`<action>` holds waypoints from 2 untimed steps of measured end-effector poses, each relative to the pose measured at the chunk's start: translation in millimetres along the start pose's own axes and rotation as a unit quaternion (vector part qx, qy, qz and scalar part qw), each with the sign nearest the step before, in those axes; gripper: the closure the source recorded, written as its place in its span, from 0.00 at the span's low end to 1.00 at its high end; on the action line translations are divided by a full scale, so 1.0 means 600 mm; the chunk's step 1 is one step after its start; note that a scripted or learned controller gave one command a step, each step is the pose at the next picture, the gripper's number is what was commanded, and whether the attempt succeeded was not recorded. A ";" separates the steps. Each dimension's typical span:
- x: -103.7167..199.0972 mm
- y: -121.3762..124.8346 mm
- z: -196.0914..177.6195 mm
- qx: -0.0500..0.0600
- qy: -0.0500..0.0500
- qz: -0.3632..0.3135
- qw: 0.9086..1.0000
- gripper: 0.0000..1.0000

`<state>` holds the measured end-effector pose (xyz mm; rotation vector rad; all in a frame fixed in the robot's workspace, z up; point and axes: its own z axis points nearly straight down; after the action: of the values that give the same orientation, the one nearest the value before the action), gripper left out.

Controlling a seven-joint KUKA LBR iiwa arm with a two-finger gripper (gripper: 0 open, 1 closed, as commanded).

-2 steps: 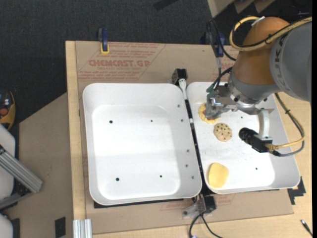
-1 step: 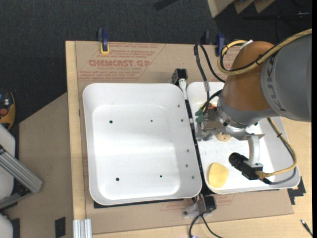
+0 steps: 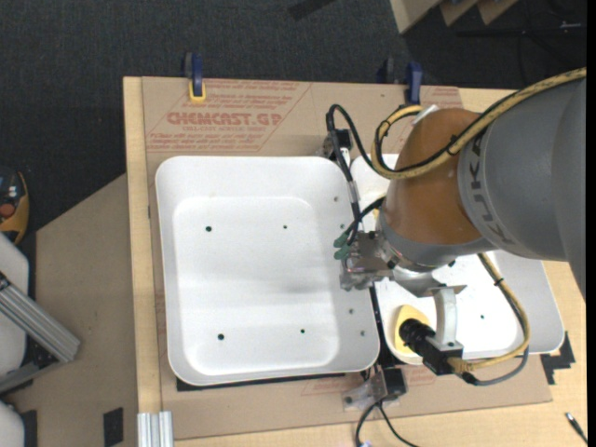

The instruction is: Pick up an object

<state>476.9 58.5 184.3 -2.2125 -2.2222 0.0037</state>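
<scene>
The grey arm with its orange band [image 3: 438, 189] reaches in from the right and covers most of the right bin [image 3: 526, 319]. My gripper [image 3: 358, 266] hangs low over the seam between the two bins, at the right bin's left edge. A small green piece [image 3: 343, 241] shows at the gripper's left side; whether it is held is hidden from this angle. A round yellow object [image 3: 406, 328] lies in the right bin's front left corner, just below and right of the gripper, partly covered by a black fitting [image 3: 430, 345].
The left bin [image 3: 175, 250] sits to the gripper's left, its white floor marked by small dark dots. Black and yellow cables [image 3: 346, 147] loop from the arm over the bins' back edge. Blue clamps [image 3: 195, 66] hold the cardboard base at the back.
</scene>
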 end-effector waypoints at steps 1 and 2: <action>-0.122 0.004 -0.132 -0.007 -0.003 0.005 1.000 1.00; -0.110 0.001 0.007 0.002 -0.001 0.003 1.000 1.00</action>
<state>477.6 -7.2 180.0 -2.2175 -2.2146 0.0095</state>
